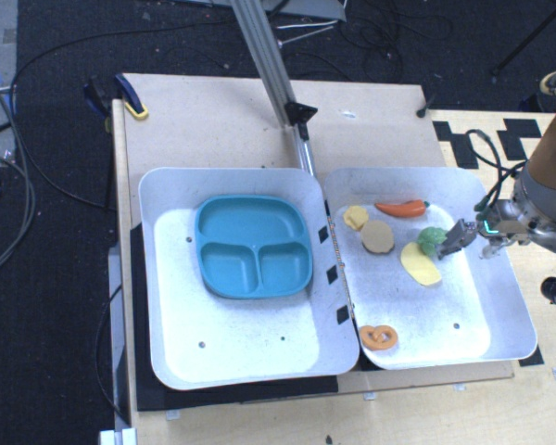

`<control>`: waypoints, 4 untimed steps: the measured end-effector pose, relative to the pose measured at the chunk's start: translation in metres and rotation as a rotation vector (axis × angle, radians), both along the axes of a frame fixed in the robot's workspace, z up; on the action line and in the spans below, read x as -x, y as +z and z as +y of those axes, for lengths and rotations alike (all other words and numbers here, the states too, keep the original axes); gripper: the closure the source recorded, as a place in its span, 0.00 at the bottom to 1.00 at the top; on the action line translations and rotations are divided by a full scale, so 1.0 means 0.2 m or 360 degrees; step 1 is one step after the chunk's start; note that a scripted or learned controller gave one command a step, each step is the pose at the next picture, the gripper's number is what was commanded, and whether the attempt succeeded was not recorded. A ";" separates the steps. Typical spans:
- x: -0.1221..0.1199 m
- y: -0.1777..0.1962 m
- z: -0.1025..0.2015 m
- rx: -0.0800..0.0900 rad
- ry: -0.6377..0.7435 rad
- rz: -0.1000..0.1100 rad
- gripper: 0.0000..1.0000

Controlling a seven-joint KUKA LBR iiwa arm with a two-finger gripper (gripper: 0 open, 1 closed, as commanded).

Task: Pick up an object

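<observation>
The right bin [463,332] holds several toy foods. A red chili pepper [401,209] lies at the back, with a small yellow piece [355,217] and a tan round piece [379,238] to its left. A green broccoli-like piece [432,240] sits above a yellow lemon-shaped piece [421,265]. An orange pretzel [379,337] lies near the front left corner. My gripper [457,239] reaches in from the right, its dark fingertips right beside the green piece, low over the bin. Nothing is visibly between the fingers.
The left bin [167,341] holds a blue divided tray [254,247]. A metal pole [264,49] slants down to the back where the bins meet. Black clips [334,272] line the seam. Cables lie on the dark floor around the bench.
</observation>
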State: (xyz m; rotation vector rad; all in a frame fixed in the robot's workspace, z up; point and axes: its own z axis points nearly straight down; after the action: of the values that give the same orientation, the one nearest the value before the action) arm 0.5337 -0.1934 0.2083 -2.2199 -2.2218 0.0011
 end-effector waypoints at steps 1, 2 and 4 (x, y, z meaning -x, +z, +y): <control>0.00 0.00 0.00 0.0000 0.0000 -0.0002 0.00; 0.00 -0.32 0.02 -0.0002 -0.0002 0.0007 0.00; 0.00 -0.51 0.02 0.0003 -0.0003 -0.0006 1.00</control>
State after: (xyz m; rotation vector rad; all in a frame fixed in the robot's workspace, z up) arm 0.5340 -0.1893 0.1054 -2.2249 -2.2226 -0.0012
